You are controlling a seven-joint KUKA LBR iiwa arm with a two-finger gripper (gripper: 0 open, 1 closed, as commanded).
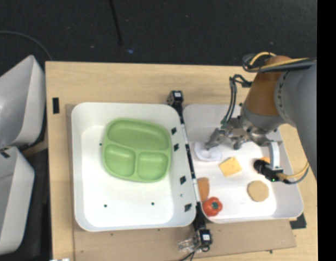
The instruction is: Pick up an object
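Camera view: arm enters from 3 o'clock, hand (225, 137) low in right bin (287, 208), over pale round cup (207, 153) at bin's 9 o'clock side. Cannot tell whether hand is released or clenched; nothing visibly grasped. Yellow wedge (230, 167) just beside cup toward 4 o'clock; tan disc (258, 191), red tomato (212, 206), orange piece (203, 187) toward 6 o'clock. Green divided plate (137, 149) in left bin (84, 211). Step, by judgement: closing in for grasp. Next: centre over cup, clench, lift straight.
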